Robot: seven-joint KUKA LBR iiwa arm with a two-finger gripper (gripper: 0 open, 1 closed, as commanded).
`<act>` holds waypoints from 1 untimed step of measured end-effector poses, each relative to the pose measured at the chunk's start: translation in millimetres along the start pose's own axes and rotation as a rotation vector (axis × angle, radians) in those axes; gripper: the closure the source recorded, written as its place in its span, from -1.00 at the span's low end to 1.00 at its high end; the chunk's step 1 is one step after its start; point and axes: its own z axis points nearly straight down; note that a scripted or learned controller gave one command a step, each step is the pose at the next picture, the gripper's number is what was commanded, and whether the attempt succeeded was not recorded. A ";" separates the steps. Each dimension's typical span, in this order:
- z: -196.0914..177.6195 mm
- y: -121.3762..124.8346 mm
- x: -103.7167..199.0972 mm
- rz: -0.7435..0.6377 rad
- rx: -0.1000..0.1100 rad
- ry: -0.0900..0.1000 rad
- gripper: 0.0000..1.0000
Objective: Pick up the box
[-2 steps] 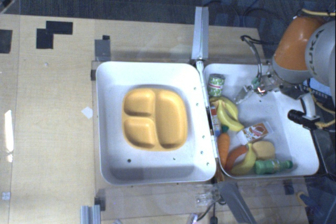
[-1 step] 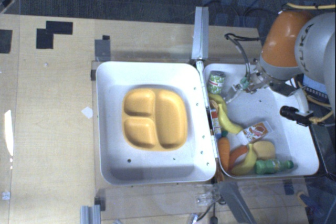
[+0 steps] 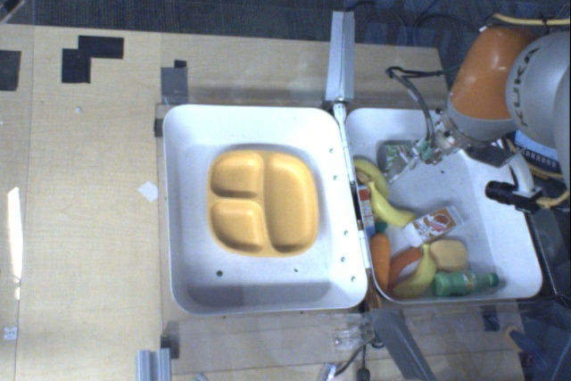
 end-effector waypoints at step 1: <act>1.3 41.9 6.4 0.119 0.014 0.003 -1.00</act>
